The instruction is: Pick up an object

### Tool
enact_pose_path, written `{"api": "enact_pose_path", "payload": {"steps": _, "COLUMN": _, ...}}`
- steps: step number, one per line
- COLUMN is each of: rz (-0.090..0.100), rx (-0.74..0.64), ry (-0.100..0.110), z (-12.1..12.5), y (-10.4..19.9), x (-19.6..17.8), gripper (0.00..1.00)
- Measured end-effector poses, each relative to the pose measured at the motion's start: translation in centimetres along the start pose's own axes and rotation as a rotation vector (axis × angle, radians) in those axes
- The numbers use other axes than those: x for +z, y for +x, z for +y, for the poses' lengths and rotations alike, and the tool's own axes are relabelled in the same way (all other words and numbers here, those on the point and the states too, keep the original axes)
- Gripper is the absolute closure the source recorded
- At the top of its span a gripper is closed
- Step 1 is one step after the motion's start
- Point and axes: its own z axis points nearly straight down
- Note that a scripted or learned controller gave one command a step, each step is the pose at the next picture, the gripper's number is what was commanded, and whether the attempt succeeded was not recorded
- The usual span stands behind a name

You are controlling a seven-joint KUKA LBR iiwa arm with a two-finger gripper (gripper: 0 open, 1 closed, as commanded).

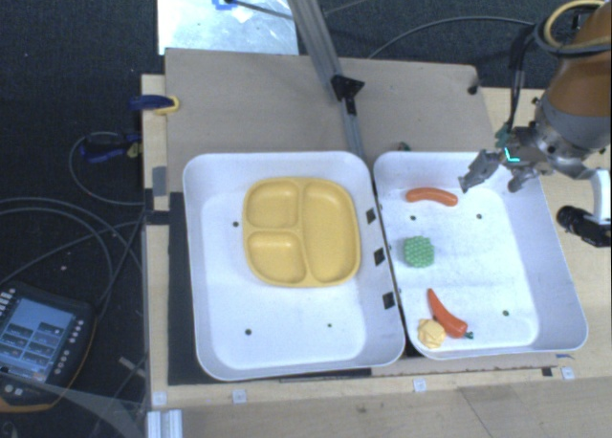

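From my station I start at the bottom of the frame. In the lower corner of the right bin (550,264) a small yellow lump (431,333) touches an orange-red carrot (447,314). Both look like smooth moulded plastic, the lump knobbly, the carrot tapered. I judge that a grasp here risks closing on both at once, or wedging against the bin wall just beside them.

Higher, near the middle of that bin, sits a green ball (418,251), round and finely bumpy. It stands clear of its neighbours, but I expect a round body to squirt out of a two-finger pinch unless the pinch is centred.

Further up lies an orange sausage (431,197), slim, glossy, lying crosswise. It is the nearest candidate to the claw (497,175), which hangs at the upper right of the bin, its two fingers spread apart and holding nothing. A descent off the sausage's axis would likely roll it away.

The left bin (215,321) carries a yellow plate (301,231) with three compartments, hard and shiny; its shallow rim offers poor purchase.

The surface (411,106) beyond is plain tan board.
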Motion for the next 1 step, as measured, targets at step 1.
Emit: {"api": "enact_pose_path", "payload": {"steps": 1, "rz": 0.000, "rx": 0.005, "ry": 0.005, "z": 0.48, "y": -0.14, "x": 6.12, "gripper": 0.00}}
